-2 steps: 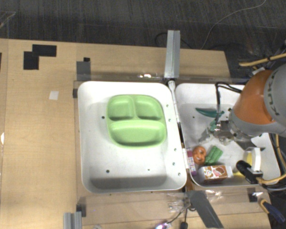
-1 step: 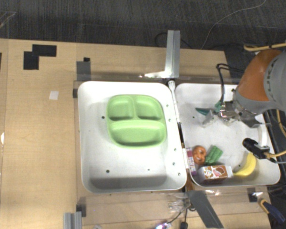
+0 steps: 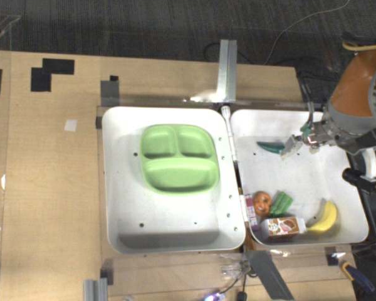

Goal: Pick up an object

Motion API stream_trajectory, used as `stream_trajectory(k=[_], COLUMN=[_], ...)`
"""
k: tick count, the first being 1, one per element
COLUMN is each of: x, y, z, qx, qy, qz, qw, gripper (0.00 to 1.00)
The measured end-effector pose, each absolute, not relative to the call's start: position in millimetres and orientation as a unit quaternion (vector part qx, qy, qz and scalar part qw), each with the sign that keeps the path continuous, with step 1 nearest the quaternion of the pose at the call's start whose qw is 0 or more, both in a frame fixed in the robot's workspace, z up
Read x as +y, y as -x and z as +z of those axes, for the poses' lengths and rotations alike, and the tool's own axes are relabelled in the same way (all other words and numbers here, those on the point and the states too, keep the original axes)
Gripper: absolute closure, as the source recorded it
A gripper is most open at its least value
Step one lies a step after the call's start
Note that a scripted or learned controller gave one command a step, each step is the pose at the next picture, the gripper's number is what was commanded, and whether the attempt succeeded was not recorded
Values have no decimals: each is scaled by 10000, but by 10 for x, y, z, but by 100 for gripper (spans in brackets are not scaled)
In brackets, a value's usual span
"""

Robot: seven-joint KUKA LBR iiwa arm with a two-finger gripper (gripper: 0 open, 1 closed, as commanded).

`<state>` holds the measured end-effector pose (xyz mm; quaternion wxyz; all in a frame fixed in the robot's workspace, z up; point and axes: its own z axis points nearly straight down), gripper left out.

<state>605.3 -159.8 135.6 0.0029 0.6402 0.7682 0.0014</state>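
My gripper (image 3: 296,143) hangs over the back half of the right bin (image 3: 319,177), reaching in from the right. A dark teal, pointed object (image 3: 271,147) lies just left of the gripper's tip, touching or almost touching it. Along the bin's front edge sit a red-orange apple (image 3: 261,200), a small green piece (image 3: 281,202), a brown carton (image 3: 282,226) and a yellow banana (image 3: 324,217). All of these lie well in front of the gripper.
The left bin (image 3: 122,168) holds a light green divided plate (image 3: 178,157). A metal post (image 3: 227,68) stands behind the seam between the bins. The arm's orange band (image 3: 354,83) is at the far right, above the right bin's back corner.
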Motion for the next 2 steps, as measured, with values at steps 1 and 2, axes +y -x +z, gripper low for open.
stream_trajectory(k=[1, 2], x=[-1103, -950], y=[-5330, -4949], z=[954, 933], qx=[7887, 7723], qy=[-6148, -6351], qz=[10, 70], qw=[9, 123], gripper=[0, 0])
